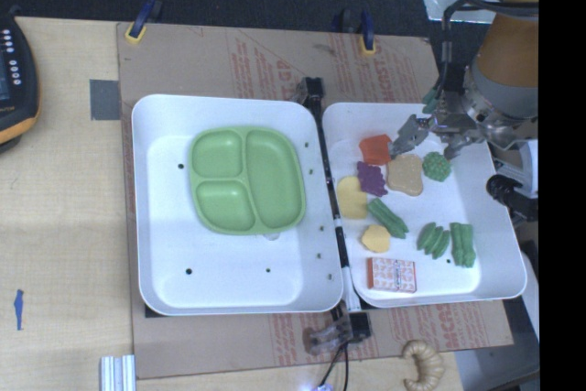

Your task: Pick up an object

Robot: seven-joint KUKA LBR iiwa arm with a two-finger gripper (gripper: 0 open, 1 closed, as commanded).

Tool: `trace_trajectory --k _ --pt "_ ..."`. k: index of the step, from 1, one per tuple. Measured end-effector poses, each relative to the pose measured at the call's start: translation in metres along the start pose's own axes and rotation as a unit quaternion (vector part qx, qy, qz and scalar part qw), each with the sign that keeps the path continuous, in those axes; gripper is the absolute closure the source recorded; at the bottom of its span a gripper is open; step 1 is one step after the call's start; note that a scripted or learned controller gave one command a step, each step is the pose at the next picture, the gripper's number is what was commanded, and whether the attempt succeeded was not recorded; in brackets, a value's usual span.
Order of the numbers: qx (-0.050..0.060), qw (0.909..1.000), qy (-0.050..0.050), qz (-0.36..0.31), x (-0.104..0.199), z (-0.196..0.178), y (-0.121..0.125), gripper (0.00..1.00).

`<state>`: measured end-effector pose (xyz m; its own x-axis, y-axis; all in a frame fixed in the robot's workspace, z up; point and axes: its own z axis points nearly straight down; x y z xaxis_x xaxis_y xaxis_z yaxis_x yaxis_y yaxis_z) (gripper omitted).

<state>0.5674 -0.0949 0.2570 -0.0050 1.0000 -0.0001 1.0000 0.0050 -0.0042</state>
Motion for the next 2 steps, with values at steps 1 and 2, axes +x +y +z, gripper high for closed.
trace_trajectory --k 1,2 --pt "0.003 1.0 0.0 -0.002 0.008 0.06 0.027 0.0" --pt "-0.001 1.0 -0.001 0.0 -0.019 0.169 0.058 0.0"
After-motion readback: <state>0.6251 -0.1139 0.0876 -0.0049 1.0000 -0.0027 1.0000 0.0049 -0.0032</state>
